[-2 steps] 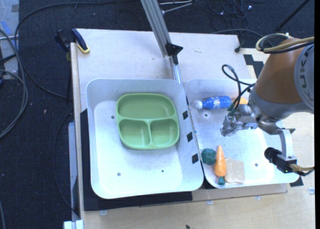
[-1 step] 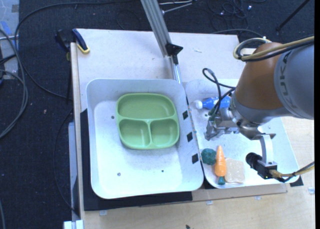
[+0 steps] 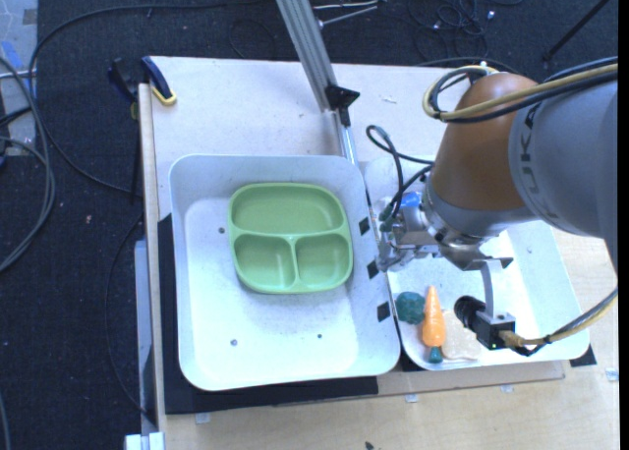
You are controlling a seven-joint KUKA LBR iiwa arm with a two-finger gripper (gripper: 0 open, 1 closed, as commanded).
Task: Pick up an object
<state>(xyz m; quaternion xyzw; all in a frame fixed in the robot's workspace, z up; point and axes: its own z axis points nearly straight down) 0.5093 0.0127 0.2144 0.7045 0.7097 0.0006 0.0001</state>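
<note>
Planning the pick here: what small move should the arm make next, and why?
Probably ease the end effector toward the orange carrot: it lies in the right bin beside a teal piece, just below the end effector in the picture.

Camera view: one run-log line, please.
arm above right bin | orange carrot, teal toy in it | green plate in left bin

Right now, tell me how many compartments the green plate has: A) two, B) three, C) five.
B: the green plate shows one long compartment along its far side and two smaller ones side by side nearer the camera.
</note>
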